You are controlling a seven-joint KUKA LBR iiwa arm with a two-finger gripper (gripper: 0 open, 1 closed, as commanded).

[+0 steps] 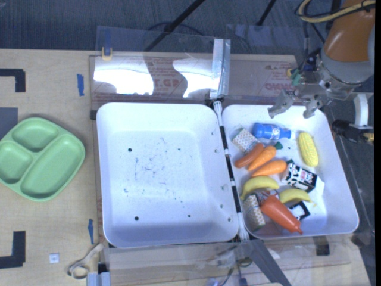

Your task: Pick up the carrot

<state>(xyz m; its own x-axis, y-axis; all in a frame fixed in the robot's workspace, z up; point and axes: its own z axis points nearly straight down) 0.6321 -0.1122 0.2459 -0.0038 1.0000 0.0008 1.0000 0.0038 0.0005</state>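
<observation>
Two orange carrots lie in the right bin: one carrot points left near the bin's middle, a second carrot lies just below it. My gripper hangs above the bin's far edge, fingers spread open with nothing between them, well up and to the right of the carrots.
The right bin also holds a blue bottle, a corn cob, two bananas, a red-orange bottle, a black-and-white carton and small wrapped blocks. The left bin sits beside it. A green divided plate rests at far left.
</observation>
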